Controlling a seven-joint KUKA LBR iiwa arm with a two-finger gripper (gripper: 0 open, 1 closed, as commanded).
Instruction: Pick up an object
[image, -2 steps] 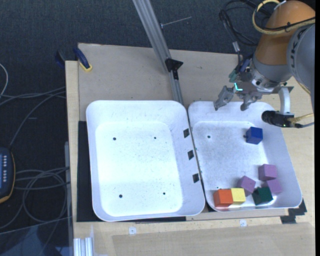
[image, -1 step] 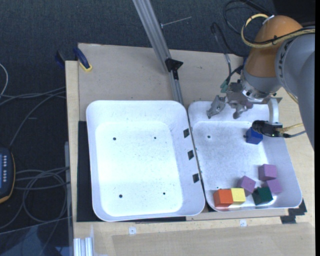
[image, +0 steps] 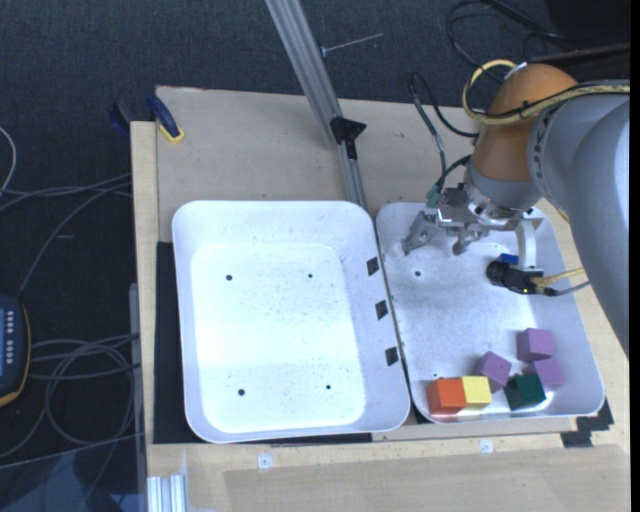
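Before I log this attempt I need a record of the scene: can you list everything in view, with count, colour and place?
Bins: two, white, side by side on the bench; the left one has nothing in it.
Purple blocks: three, in the right bin's near right corner, at the back of the cluster.
Orange block: one, at the near edge of the right bin.
Yellow block: one, beside the orange one, on its right.
Dark green block: one, right of the yellow one.
Bench: one, tan, under both bins.
Metal pole: one, grey, slanting across the bench's far side.
Cables: several, on the dark floor at left.
Arm: one, grey with orange band, reaching in from the right.
Hand: one, over the far end of the right bin, apart from the blocks.
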